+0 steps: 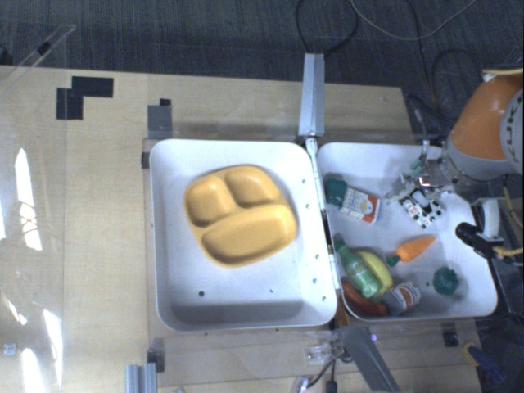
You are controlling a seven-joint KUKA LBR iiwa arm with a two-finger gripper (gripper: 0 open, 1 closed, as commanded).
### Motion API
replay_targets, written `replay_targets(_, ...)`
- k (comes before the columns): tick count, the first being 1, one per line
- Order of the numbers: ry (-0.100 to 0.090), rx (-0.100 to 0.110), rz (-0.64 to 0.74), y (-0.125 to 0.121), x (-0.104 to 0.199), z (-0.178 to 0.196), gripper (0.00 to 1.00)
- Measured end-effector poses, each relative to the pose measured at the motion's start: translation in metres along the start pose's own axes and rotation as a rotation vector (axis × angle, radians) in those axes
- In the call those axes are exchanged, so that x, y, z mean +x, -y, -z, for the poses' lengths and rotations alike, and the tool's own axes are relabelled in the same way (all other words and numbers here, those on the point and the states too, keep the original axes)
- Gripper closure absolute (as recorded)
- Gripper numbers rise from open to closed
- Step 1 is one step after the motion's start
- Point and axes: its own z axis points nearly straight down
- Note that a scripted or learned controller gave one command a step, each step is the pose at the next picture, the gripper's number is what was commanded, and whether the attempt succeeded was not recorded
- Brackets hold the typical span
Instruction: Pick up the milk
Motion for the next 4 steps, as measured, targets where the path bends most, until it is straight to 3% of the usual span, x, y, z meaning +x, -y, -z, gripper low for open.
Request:
replay_targets(1,0.003,-0.006,0.101,0.004,-0.004,-0.003,0.0)
replay_targets(2,0.019,-0.024,0.102,0.0,-0.008,0.013,1.0)
replay_targets(3,0.018,-0.021,0.102,0.0,-0.008,0.012,0.0)
replay_targets(4,-0.008,0.028,0.154,0.002,-0.025,-0.022,0.0)
